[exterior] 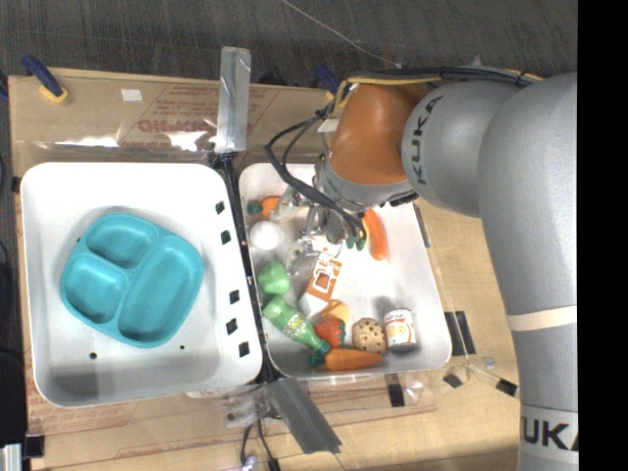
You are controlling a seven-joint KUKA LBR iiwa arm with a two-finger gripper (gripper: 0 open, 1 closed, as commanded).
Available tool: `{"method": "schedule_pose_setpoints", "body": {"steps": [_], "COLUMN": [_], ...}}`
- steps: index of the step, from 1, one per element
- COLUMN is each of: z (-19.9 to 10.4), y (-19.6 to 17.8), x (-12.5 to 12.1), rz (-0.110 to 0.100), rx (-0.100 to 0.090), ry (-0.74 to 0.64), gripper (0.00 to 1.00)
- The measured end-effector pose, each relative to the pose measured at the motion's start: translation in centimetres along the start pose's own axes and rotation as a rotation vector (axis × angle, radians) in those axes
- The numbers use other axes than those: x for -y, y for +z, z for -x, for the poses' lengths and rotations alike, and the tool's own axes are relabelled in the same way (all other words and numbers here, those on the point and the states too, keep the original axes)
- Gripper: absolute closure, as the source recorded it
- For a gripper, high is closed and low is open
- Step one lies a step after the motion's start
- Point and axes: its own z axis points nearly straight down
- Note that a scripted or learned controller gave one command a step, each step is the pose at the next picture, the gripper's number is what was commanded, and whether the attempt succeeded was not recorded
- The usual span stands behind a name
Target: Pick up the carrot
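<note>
Two white bins sit side by side on the bench, seen from above at a slant. Nearest the lower edge, in the right bin, a carrot lies on its side against the near wall, its green top at the left end. Just behind it stand a speckled cookie and a small jar, side by side. To their left, a strawberry touches a green bottle that lies slantwise towards the dividing wall. A yellow wedge rests just above the strawberry. Farther back, an orange-and-white carton lies near the bin's middle, with a green round piece to its left and a white ball beyond that. A second orange piece with a green end lies towards the right wall, and a small orange bit sits near the far left corner.

The gripper hangs over the far half of the right bin, above the carton and well apart from the near carrot. Its fingers point downwards among cables; whether they are spread or closed cannot be told, and nothing is seen between them. The arm enters from the right, with its orange band above the wrist.

The left bin bears a teal plate with three compartments.
</note>
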Motion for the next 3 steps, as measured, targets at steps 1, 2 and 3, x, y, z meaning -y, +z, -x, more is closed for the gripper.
{"method": "schedule_pose_setpoints", "body": {"steps": [1,2,3], "z": [0.1,2.0,1.9], "y": [-1.1,0.1,-10.0], "x": [-0.2,0.6,0.7], "rz": [0.0,0.003,0.001], "rx": [0.002,-0.009,0.006], "ry": [-0.006,0.213,0.131], "gripper": [1.0,1.0,1.0]}}
